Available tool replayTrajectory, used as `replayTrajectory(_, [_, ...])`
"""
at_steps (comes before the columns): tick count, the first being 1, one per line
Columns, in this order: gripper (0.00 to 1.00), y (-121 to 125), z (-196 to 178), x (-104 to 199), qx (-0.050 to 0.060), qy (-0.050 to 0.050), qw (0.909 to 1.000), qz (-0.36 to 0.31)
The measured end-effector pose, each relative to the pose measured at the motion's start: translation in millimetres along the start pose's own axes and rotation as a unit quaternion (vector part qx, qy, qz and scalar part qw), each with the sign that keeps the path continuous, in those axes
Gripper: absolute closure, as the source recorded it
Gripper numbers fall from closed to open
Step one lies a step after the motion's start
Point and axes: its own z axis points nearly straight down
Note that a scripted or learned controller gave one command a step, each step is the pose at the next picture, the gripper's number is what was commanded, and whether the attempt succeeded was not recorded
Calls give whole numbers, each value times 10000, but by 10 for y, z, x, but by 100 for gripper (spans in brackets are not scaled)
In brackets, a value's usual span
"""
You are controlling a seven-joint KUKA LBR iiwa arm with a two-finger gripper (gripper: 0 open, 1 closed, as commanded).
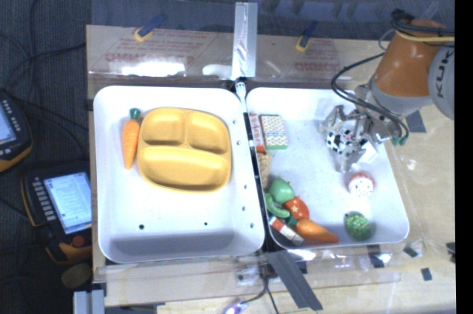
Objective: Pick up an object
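The gripper [346, 141] is down inside the right bin [310, 179], in its upper right part, with the grey arm [410, 69] and its orange band reaching in from the right. A small black-and-white spotted toy [340, 142] (it looks like a cow figure, though it is too small to be sure) sits right at the metal fingers, and it appears to lie between them. I read the gripper as closed on that toy, low over the bin floor, which fits the moment of a grasp rather than a carry.

Just below it lies a round red-and-white object [361, 185], near but apart from the gripper. Further down, in the lower right corner, is a green ball-like item [358, 224]. Along the bin's left wall stands a small patterned box [274, 131], and below that a heap of toy vegetables [290, 210], green, red and orange, packed against the lower left corner; crowding there would make a clean grasp harder, so the isolated toy is the easier target.

The left bin [111, 216] holds a yellow divided tray [185, 148] with a toy carrot [130, 141] just beside its left edge.
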Motion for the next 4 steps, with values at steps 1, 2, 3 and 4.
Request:
replayTrajectory(1, [0, 1, 4, -13, -6, 14, 9953, -967])
replayTrajectory(2, [0, 208, -35, 1114, 25, -25, 9988, -491])
replayTrajectory(3, [0, 268, -56, 1172, 48, -93, 9942, -1066])
replayTrajectory(4, [0, 308, -55, 1183, 33, -93, 9861, -1661])
